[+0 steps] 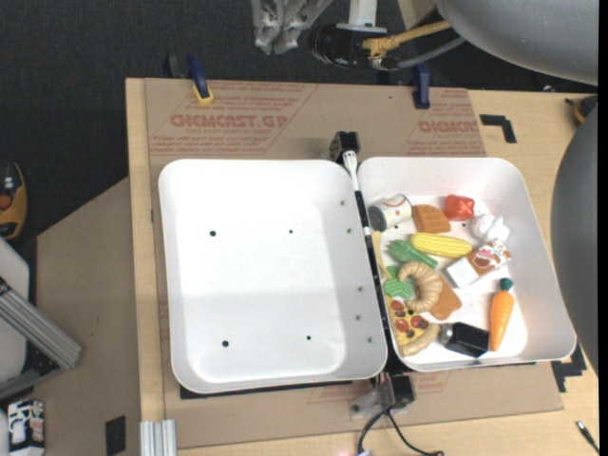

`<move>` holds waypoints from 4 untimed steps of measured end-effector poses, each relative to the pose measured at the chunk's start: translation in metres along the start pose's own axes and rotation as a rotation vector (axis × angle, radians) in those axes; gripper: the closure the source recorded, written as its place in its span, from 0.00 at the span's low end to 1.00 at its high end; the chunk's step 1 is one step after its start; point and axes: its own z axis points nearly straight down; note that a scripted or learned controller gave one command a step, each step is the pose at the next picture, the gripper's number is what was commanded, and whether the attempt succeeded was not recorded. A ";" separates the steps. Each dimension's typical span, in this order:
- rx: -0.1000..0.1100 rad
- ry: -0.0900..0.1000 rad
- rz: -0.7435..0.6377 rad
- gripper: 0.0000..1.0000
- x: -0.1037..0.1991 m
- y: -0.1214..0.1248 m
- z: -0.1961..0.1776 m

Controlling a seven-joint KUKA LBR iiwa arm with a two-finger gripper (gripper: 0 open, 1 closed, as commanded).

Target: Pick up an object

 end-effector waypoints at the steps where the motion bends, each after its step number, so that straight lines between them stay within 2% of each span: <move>1: 0.029 -0.009 0.003 1.00 -0.001 0.004 0.123; 2: -0.004 0.002 -0.001 1.00 0.000 -0.023 -0.079; 3: 0.034 -0.011 0.003 1.00 -0.001 -0.017 0.103; 4: 0.000 -0.001 0.000 1.00 0.000 0.011 -0.032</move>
